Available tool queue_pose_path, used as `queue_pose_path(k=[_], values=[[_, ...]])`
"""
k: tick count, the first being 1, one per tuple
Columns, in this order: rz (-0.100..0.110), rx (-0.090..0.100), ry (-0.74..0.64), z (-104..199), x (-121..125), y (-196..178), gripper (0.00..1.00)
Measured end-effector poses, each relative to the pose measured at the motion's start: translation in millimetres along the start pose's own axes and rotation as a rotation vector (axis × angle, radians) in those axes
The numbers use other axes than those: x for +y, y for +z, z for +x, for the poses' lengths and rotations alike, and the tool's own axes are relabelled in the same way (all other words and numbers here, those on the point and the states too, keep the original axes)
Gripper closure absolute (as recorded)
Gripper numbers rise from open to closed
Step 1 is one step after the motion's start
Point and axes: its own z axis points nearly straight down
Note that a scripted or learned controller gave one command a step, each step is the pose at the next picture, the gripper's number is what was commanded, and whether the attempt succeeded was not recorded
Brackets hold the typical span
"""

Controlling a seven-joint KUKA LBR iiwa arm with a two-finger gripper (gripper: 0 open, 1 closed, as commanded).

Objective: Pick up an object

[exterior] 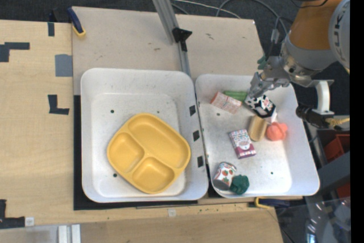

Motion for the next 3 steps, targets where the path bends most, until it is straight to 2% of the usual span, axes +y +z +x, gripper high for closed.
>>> queue_pose_path(k=[3], values=[[0.004, 0.002, -0.006, 180, 23, 0, 1.0]])
